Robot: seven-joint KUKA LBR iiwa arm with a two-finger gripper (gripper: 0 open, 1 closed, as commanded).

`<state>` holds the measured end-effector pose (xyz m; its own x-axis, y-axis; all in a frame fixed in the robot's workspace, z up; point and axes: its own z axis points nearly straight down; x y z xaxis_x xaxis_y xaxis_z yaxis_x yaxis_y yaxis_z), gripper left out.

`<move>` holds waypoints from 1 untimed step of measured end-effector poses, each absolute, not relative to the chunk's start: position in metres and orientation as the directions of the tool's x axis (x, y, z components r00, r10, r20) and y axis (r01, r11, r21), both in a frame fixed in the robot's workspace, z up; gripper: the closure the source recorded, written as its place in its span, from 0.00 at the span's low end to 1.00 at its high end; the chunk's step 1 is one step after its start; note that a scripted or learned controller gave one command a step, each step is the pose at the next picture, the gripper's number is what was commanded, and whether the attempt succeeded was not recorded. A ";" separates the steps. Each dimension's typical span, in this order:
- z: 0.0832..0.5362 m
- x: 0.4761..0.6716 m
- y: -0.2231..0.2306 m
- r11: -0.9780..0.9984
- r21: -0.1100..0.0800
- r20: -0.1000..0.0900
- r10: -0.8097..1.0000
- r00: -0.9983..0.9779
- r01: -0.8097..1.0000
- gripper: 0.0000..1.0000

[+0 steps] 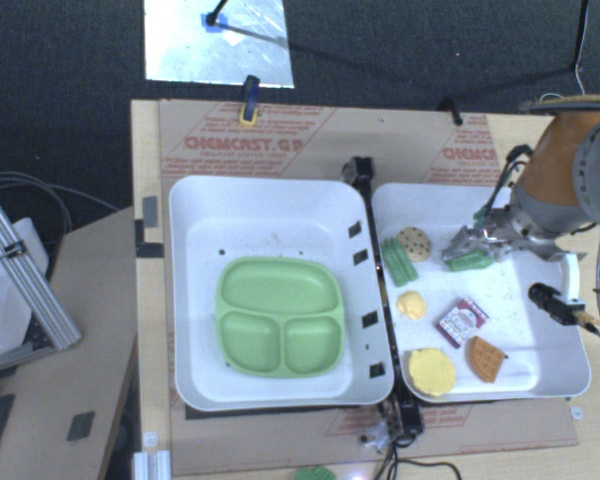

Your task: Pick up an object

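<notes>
Yellow disc [432, 371] lay well below fingers; gripper [467, 254] had closed around green piece [469, 262], cookie [413, 241] just left.

Claw [467, 252] on green piece [469, 262], right bin [570, 368]; green tray [280, 316] left.

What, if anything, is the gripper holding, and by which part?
The gripper sits on a small green item in the right bin, seemingly at its upper edge, but a firm hold between the fingers cannot be told.
</notes>
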<state>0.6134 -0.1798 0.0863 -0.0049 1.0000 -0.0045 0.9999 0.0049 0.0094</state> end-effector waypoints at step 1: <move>0.096 0.612 -0.178 0.007 0.006 -0.002 1.000 -0.007 1.000 1.00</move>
